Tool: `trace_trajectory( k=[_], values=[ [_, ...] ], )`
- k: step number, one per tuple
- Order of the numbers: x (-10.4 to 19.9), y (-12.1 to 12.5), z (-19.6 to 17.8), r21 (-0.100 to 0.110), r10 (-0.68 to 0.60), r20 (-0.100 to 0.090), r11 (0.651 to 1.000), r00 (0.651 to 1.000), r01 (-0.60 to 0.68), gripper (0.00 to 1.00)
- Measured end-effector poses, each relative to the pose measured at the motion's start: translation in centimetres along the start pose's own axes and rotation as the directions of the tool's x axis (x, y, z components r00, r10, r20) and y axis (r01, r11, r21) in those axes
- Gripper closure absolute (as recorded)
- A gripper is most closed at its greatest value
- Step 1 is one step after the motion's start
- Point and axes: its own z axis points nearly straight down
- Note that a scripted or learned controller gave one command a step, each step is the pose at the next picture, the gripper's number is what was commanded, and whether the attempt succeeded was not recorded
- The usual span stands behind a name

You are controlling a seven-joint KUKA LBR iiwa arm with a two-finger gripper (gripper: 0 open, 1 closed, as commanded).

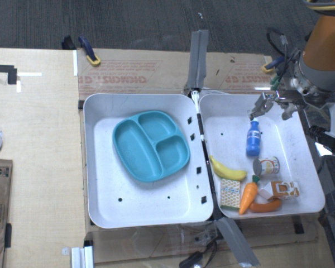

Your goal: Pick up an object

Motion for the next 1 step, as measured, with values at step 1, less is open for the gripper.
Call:
trace_trajectory(
  k=[1],
  values=[
    [-7.2, 0.96, 13.13, -0.002, 0.173, 0.0, 0.985, 0.985, -0.173, 0.0]
  ],
)
